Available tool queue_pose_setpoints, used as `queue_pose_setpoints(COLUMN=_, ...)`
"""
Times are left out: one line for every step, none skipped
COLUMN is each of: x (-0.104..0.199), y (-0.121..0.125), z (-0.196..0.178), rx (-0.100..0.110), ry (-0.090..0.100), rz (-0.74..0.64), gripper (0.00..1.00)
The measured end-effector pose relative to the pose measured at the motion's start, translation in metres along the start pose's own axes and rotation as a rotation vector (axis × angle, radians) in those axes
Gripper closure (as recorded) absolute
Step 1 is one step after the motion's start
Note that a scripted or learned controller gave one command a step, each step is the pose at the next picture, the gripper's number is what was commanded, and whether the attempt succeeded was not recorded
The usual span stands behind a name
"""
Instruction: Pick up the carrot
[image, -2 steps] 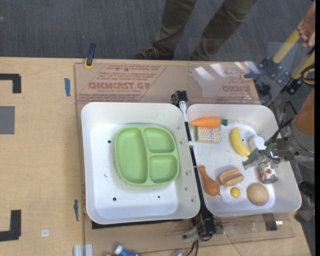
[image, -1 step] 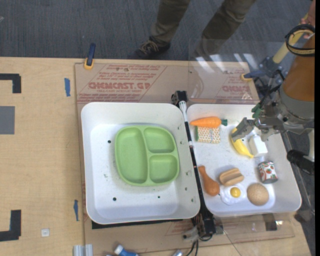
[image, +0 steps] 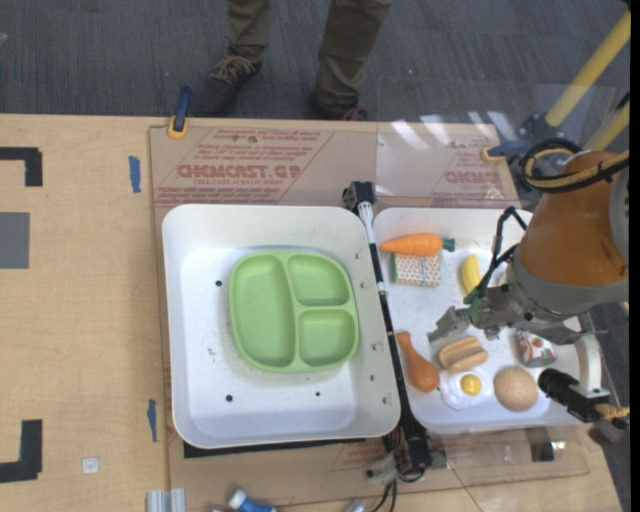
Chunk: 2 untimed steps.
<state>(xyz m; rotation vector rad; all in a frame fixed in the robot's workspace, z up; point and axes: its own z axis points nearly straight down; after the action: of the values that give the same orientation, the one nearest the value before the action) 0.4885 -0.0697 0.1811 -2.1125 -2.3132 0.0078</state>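
The carrot (image: 412, 243), orange with a green stub at its right end, lies on its side at the back of the right bin (image: 432, 222). My gripper (image: 458, 320) hangs low over the middle of that bin, just above a hot dog (image: 462, 352). It is in front of the carrot and a little to its right, well apart from it. The orange-banded wrist (image: 565, 240) above it hides the bin's right side.
Beside the carrot are a waffle-patterned block (image: 417, 269) and a yellow banana (image: 470, 274). At the front lie a drumstick (image: 417, 365), a fried egg (image: 465, 385), a tan ball (image: 515, 388) and a small red-white item (image: 535, 347). The left bin (image: 200, 250) holds a green divided plate (image: 294, 310).
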Motion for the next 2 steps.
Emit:
queue_pose_setpoints(x=-0.0348, y=-0.0011, z=0.0844, rx=-0.018, ry=-0.007, rz=-0.15, gripper=0.0)
queue_pose_setpoints(x=-0.0426, y=-0.0092, z=0.091, rx=-0.012, ry=-0.001, rz=-0.304, gripper=0.0)
